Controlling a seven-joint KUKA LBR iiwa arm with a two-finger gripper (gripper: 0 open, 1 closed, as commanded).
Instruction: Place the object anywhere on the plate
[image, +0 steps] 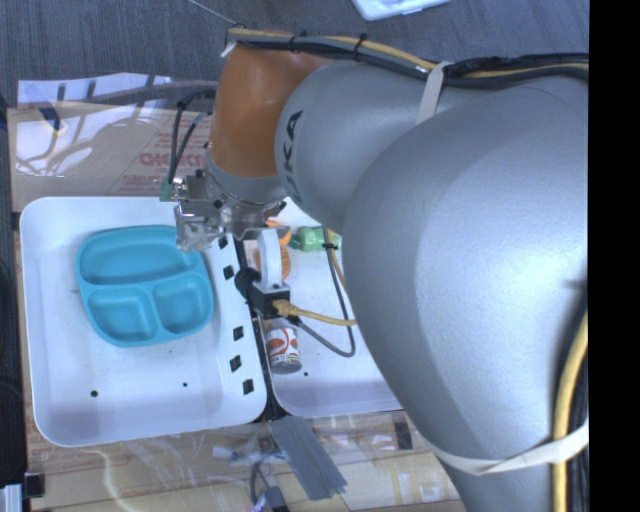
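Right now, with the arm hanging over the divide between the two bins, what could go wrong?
1. The gripper sits by the right edge of the blue divided plate, so a release here might land on the rim or the left bin floor.
2. The arm hides much of the right bin; I can't confirm anything is held.
3. The can sits close against the bin wall, so a grasp there may slip.
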